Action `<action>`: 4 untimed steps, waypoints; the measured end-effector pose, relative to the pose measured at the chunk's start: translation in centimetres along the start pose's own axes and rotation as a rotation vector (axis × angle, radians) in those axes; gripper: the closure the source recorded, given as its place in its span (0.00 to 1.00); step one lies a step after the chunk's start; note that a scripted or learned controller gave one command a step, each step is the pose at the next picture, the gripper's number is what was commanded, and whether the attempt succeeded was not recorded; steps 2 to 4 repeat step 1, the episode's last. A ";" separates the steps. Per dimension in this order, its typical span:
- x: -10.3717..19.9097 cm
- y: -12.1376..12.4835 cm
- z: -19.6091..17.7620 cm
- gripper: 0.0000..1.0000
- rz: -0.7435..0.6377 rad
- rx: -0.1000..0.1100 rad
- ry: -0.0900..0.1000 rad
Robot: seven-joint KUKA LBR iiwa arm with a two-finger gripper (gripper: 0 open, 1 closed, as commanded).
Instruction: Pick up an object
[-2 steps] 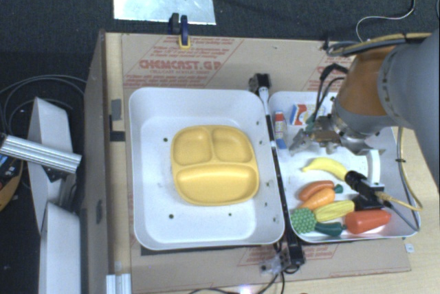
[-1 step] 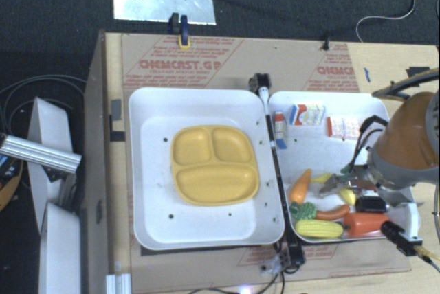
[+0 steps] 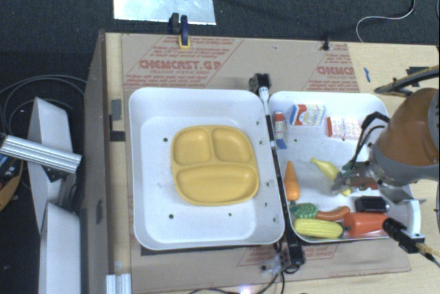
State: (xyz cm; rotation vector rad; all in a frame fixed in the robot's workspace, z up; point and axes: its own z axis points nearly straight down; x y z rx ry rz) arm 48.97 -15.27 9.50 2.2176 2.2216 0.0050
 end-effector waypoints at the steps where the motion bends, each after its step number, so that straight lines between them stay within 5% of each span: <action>1: -2.0 -0.2 -6.0 1.00 0.002 0.000 -0.002; 4: -2.0 -0.2 -6.0 1.00 0.002 0.000 -0.002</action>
